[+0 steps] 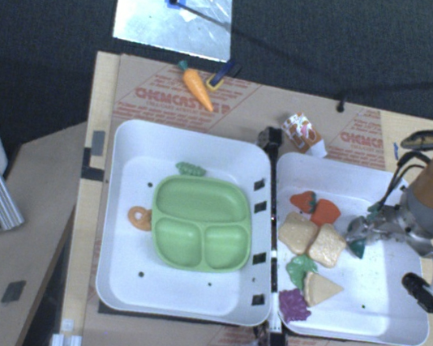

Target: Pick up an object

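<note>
- Toy food, roughly 7 pieces (313,243), sits in the right bin (389,320) of 2
- 1 green tray (198,223) in left bin (126,194)
- 1 end effector (358,233) beside a teal piece (357,247), grip state unclear
- 1 carrot (198,88) on the table (107,92)

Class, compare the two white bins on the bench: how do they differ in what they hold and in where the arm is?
The left bin holds a green divided plate with an orange ring beside it; the right bin holds a cluster of loose toy foods and no plate. The gripper is over the right bin, not the left bin. Both are shallow, white and side by side.
</note>
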`<action>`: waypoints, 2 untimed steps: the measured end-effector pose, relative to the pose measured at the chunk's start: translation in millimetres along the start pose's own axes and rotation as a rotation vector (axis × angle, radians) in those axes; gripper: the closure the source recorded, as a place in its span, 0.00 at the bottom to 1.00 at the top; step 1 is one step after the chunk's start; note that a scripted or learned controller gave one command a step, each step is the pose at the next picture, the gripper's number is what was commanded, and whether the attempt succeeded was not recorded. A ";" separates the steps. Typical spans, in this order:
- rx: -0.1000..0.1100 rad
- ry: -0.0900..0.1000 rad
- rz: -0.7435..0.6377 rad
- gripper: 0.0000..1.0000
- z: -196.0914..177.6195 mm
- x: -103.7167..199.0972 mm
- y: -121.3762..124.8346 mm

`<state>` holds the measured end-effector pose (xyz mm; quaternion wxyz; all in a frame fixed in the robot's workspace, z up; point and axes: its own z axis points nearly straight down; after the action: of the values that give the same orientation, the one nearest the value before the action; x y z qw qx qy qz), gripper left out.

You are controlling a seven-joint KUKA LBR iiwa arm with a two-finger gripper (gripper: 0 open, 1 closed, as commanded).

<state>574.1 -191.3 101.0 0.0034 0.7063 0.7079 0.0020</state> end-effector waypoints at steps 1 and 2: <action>0.002 0.000 -0.002 1.00 -43.4 0.6 2.9; -0.001 -0.001 -0.004 1.00 -108.4 1.9 5.6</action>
<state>578.9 -189.2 209.4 0.0038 0.7050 0.7092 0.0020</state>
